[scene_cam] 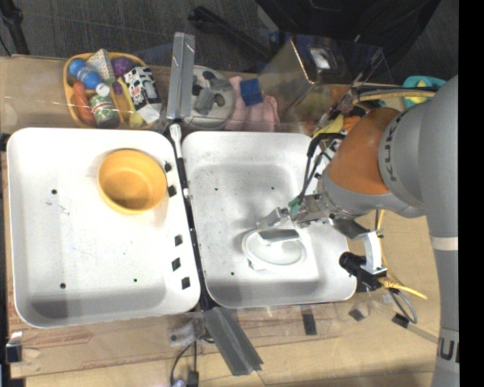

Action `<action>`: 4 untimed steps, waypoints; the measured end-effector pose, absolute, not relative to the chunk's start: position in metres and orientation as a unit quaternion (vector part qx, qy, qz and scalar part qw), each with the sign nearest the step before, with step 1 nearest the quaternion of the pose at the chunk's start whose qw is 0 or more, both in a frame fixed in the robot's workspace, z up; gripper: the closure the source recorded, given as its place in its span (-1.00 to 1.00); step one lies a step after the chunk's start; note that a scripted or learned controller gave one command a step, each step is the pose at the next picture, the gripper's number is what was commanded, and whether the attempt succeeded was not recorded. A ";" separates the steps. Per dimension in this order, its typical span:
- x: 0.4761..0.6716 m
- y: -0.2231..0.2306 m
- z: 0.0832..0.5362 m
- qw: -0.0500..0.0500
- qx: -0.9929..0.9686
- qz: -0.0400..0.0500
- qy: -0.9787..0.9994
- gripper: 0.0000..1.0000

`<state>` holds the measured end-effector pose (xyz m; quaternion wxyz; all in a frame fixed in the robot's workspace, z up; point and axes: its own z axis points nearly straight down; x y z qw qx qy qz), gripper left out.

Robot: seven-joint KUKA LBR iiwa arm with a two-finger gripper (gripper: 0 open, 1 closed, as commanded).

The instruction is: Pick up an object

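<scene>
The cup (274, 248) lies on its side on the floor of the right bin (226, 289), towards that bin's near right corner. It is a pale, white or translucent thing, hard to tell from the white floor; what marks it is the oval rim and a grey shadow inside it. Its long axis seems to run across the view, left to right, though the low contrast makes that a judgement

The gripper (284, 214) hangs just beyond the cup's far edge and a little to the right of its middle, at the end of the one arm (387, 164), which reaches in from the right with its orange band above the wrist. So the cup lies towards the near side from the fingers, very close, perhaps touching; I cannot tell which. Whether the fingers are apart or together I cannot tell, since they blur into the dark wrist parts. Nothing shows between them, so the cup does not count as held

Further left, the left bin (32, 216) holds a yellow bowl (132, 181), upright, well apart from the arm. Beyond both bins, on the surface (32, 95), stands a basket (79, 110) of small toys
</scene>
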<state>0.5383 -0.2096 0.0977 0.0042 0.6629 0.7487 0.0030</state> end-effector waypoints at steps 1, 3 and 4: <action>0.540 -0.187 0.097 0.004 0.635 0.002 0.773 -1.00; 0.583 -0.198 0.097 0.003 0.637 0.001 0.771 -1.00; 0.583 -0.170 0.097 0.003 0.620 0.002 0.785 -1.00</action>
